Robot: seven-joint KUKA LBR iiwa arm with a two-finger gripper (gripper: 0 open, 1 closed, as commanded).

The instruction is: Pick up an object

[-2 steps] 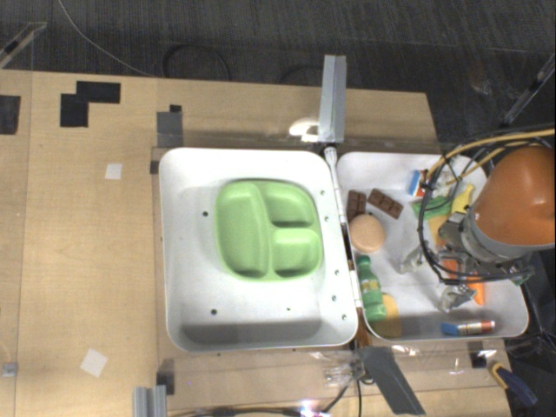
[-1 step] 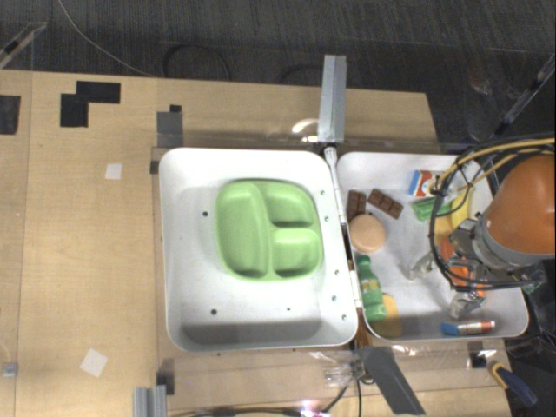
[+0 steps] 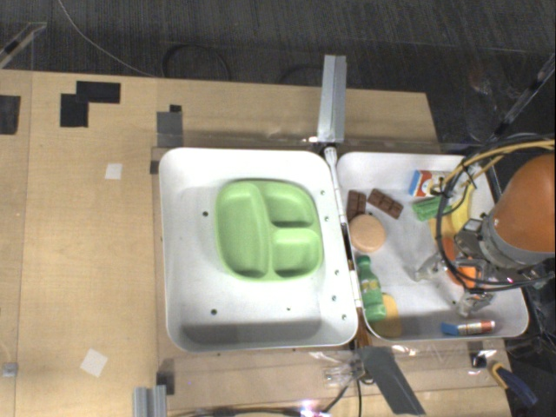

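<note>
The end effector (image 3: 452, 285) sits low in the right bin (image 3: 395, 259), toward its right half, with two metallic fingers (image 3: 427, 270) spread apart; one reaches left, the other points toward the near wall. Nothing shows between them, so it is open and holding nothing. An orange object (image 3: 465, 274) lies against the wrist side of the fingers, partly hidden by the mechanism; its identity cannot be determined.

Other items in the right bin: a blue-and-orange marker (image 3: 467, 327) lies along the near wall, just below the end effector and apart from it. A green bottle (image 3: 371, 287) with a yellow base lies along the left wall, well apart from the fingers. A tan round disc (image 3: 367, 231) rests above the bottle, beside two brown chocolate-like bars (image 3: 385, 203). A small blue, white and red carton (image 3: 424, 182) and a green piece (image 3: 426, 208) lie near the far wall, above the end effector.

The left bin (image 3: 187, 259) holds a green divided tray (image 3: 267, 228), roughly centred. Both bins rest on the wooden surface (image 3: 78, 259).
</note>
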